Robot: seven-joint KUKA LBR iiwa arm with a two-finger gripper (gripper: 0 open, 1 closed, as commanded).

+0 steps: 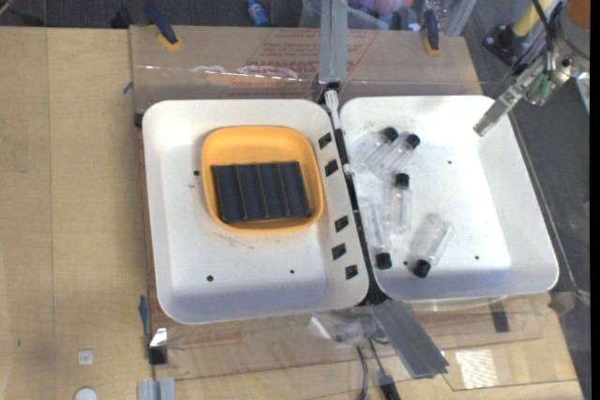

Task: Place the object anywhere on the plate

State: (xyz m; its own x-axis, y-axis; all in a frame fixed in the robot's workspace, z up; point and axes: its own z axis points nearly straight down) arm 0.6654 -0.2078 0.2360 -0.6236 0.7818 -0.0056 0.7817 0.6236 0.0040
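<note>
Camera view has the gripper [489, 120] up at the right edge of the frame, hanging over the far right rim of the right bin [525, 229], and whether its jaws are apart or together, I cannot tell. Clear vials [398, 192] (black-capped) lie scattered in that bin. Orange plate [262, 140] sits in the left bin [178, 267], a black ridged block [261, 192] on it.

Bins [469, 122]: smooth white plastic, slight sheen. Plate [262, 141], far left of claw [489, 121]: orange plastic, semi-gloss, carrying matt black ribbed insert [262, 191]. Vials [429, 244] below-left of claw: clear glossy plastic or glass, black caps. Bench [66, 201]: matt pale wood.
</note>
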